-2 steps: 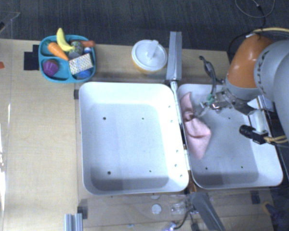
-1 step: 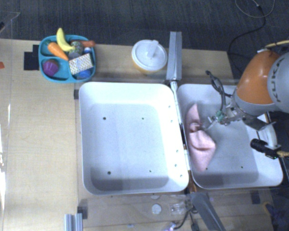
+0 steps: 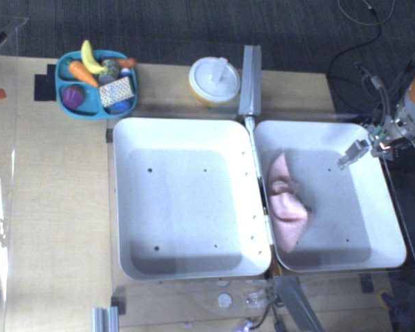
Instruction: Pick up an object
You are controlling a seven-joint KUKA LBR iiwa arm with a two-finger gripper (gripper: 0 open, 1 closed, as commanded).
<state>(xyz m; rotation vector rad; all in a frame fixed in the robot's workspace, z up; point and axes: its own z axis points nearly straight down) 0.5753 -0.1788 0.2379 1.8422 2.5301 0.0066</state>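
Observation:
A pink, soft-looking object (image 3: 286, 205) lies in the right bin (image 3: 373, 247), against its left wall. My gripper (image 3: 351, 155) hangs over the upper right part of that bin, pointing down and to the left. It is well apart from the pink object, up and to the right of it, and nothing shows in it. The arm (image 3: 413, 116) comes in from the right edge.
The left bin (image 3: 187, 192) sits beside the right one. Behind the bins stand a blue tray (image 3: 63, 106) of toy food, a white lidded cup (image 3: 214, 80) and a grey post (image 3: 250, 81). Cables (image 3: 373, 88) trail by the arm.

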